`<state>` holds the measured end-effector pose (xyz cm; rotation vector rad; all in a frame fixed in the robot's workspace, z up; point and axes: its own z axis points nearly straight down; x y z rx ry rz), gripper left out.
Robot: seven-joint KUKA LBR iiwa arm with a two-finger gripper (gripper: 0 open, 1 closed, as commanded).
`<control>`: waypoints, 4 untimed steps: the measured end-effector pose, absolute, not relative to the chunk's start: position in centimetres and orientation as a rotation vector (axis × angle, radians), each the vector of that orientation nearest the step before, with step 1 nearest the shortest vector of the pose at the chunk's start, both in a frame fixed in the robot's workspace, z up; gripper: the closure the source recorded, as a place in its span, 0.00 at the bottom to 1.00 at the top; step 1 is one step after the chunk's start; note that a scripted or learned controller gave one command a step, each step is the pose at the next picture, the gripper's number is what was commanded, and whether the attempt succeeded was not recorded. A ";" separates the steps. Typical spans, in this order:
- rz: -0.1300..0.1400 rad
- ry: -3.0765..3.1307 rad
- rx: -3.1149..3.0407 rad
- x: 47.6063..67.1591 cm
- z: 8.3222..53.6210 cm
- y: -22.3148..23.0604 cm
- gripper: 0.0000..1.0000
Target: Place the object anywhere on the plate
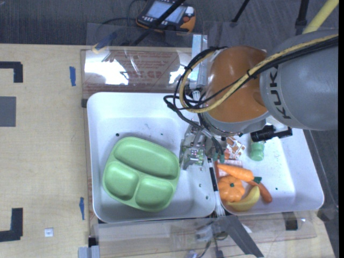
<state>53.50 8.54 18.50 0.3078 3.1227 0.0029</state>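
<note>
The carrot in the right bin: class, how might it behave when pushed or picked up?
The carrot looks smooth and tapered, so it may roll or pivot if pushed. It rests against the pumpkin, so nudging it could shift that too. Its glossy surface suggests hard plastic, probably light and slippery in the claw.

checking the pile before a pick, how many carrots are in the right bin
2. One carrot lies across the top of the pile, just above the pumpkin. A second carrot sits at the pile's right edge beside the banana. The arm may hide more.
</note>
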 end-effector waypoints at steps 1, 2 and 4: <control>0.002 3.135 -0.212 52.0 17.4 12.7 1.00; 0.001 3.117 -0.392 48.8 20.6 14.4 1.00; 0.004 2.967 -1.010 49.4 21.1 16.3 1.00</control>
